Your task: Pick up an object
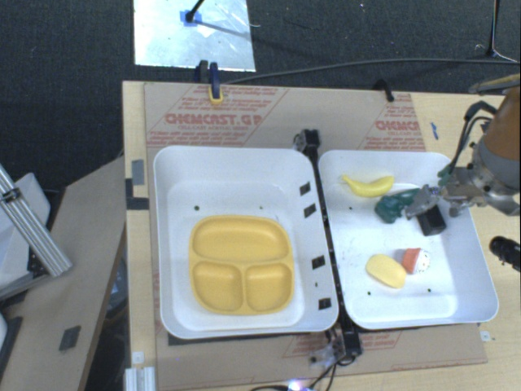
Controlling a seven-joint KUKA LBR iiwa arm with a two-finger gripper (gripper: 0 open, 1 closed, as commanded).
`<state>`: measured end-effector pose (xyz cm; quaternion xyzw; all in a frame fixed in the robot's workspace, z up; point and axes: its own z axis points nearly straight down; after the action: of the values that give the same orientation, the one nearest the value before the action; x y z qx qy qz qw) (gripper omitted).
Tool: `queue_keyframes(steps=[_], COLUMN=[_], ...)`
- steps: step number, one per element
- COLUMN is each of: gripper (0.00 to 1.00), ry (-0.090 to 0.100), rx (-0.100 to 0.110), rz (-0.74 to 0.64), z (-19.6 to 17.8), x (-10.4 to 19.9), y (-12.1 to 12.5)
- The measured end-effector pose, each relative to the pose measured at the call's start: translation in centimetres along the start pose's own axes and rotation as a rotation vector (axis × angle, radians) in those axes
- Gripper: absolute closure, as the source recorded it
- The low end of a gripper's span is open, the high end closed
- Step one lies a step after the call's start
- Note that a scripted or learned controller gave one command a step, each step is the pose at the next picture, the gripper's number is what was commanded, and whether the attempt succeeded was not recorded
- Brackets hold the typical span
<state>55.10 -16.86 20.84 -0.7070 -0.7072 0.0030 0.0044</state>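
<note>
The banana (368, 186) lies in the right bin (456, 300), its long axis running nearly across the bin, one tip toward the divider between bins and the other toward my end effector (426, 210). Just beside that second tip sits a dark green object (394, 207). My end effector is low over the right bin, right against the green object; whether it is spread or pinching I cannot tell. Nearer the camera than the banana lie a yellow lemon-like piece (386, 270) and, touching it, a small red-and-white piece (416, 260). The left bin (175, 218) holds a yellow divided tray (241, 264) with three compartments.
</note>
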Motion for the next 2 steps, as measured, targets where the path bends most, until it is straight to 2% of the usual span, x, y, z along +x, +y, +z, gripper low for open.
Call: queue_keyframes(steps=[1,2], gripper=[0.00,0.00], ry=[-0.002,-0.001], rx=[-0.012,-0.010], rz=[-0.003,-0.002], z=[-0.7,3.9], x=[0.0,0.9], y=[0.3,0.1])
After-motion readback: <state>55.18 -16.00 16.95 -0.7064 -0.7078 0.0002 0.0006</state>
